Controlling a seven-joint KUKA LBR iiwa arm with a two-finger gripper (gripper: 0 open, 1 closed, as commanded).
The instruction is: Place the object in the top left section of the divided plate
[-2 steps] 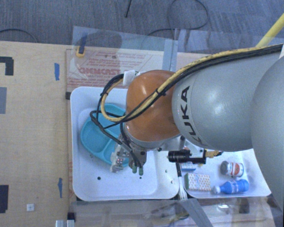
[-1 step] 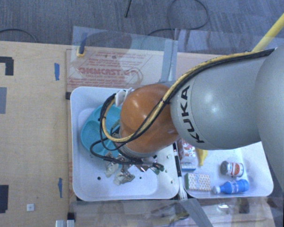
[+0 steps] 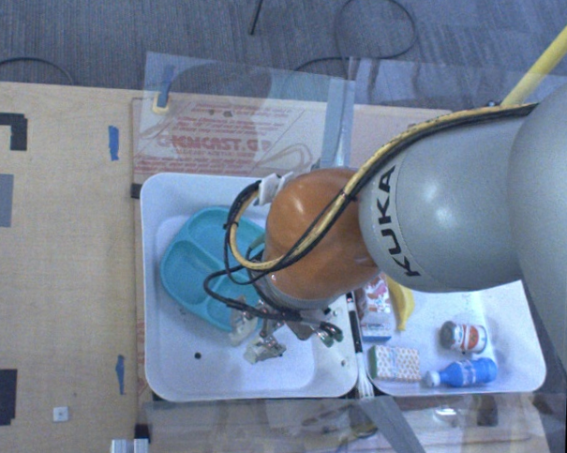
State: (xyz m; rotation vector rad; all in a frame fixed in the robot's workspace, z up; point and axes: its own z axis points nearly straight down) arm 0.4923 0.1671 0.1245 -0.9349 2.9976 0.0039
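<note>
The plate (image 3: 190, 264) is light blue-green. It lies in a white bin (image 3: 165, 357). The arm (image 3: 472, 210) is grey, with an orange band (image 3: 311, 236) and black letters on it. A yellow cable and black cables run over the arm. The other white bin (image 3: 526, 368) has a blue bottle (image 3: 461, 373), a red and white can (image 3: 463, 337), a yellow banana (image 3: 399, 306) and a dotted box (image 3: 396, 363). The surface (image 3: 57, 258) is pale wood with blue tape bits (image 3: 114, 142) and black marks.

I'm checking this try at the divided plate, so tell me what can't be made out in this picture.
- Divided plate: its right part is covered by the arm in the camera view, so its sections can't be counted.
- Gripper: a small tangle under the wrist; anything in it can't be told.
- Right bin: the arm hides its upper part; the yellow item is half covered.
</note>
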